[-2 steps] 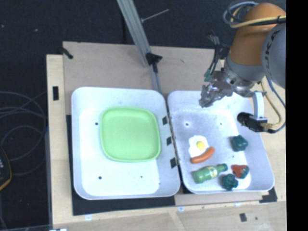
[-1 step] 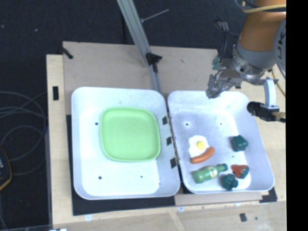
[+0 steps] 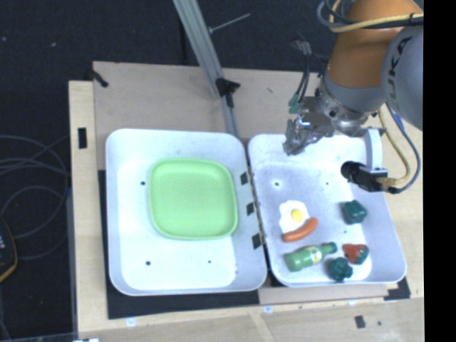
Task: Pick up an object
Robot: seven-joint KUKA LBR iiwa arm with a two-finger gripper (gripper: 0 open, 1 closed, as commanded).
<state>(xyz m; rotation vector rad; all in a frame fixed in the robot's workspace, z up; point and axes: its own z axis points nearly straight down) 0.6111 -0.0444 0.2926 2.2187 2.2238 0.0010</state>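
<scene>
My gripper [image 3: 295, 145] hangs over the far left corner of the right bin [image 3: 274, 162], with nothing seen between its fingers. Toys lie toward the near side of that bin: a fried egg [image 3: 293, 213], an orange sausage [image 3: 300, 230] just below it, a green bottle [image 3: 309, 256], a dark green piece [image 3: 353, 211] at the right, a red and green piece [image 3: 355, 252], and a teal piece [image 3: 339, 268]. All of them lie well apart from the gripper.
The left bin [image 3: 128, 191] holds a light green square plate [image 3: 193, 198]. A grey metal pole [image 3: 201, 41] slants from the top down to the gap between the bins. The arm's orange band [image 3: 370, 27] is at the upper right.
</scene>
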